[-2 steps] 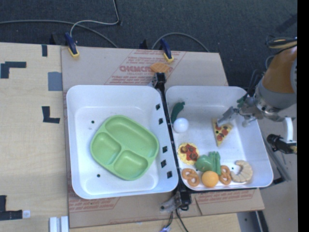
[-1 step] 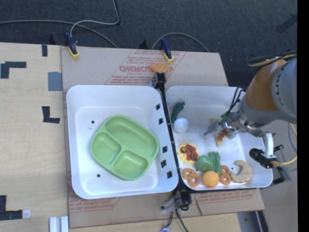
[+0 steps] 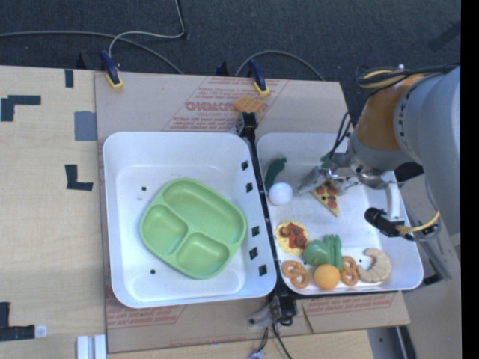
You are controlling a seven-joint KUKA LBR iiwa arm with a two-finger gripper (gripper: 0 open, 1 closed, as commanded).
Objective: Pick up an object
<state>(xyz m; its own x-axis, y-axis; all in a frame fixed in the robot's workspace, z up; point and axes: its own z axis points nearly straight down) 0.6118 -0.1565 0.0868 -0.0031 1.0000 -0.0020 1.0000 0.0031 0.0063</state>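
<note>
Over the right bin [image 3: 389, 200] the gripper [image 3: 327, 179] hangs low, its thin metal fingers pointing down and left from the grey, rounded wrist. A pizza slice [image 3: 328, 197], a small flat wedge with a red-dotted top, sits right at the fingertips, touching or nearly so; I cannot tell whether the fingers are spread or pressed together, nor whether they grip the wedge at all. Above the wrist the arm [image 3: 419, 126] swells into a smooth grey shell with a glossy orange band [image 3: 374, 118], and yellow-and-black cables loop around it.

Just left of the slice lies a white ball [image 3: 281, 194], smooth and round, with a dark green, leaf-like piece [image 3: 274, 170] beside it against the bin's left wall. Lower down sits a round yellow piece with red topping [image 3: 291, 236], then a knobbly green vegetable [image 3: 323, 250]. Along the front wall lie a brown pretzel [image 3: 295, 274], an orange ball [image 3: 326, 277], a second pretzel [image 3: 349, 269] and a pale, curved, ridged shrimp [image 3: 376, 265], packed close together.

The left bin [image 3: 120, 163] is the same shallow white plastic with rounded corners. In it rests a light green tray [image 3: 193, 227], matte, soft-cornered and split into three compartments, turned at a slant. Both bins stand on a brown cardboard sheet [image 3: 187, 103] printed in red, held by blue-and-yellow clamps [image 3: 111, 69] at its far edge.
</note>
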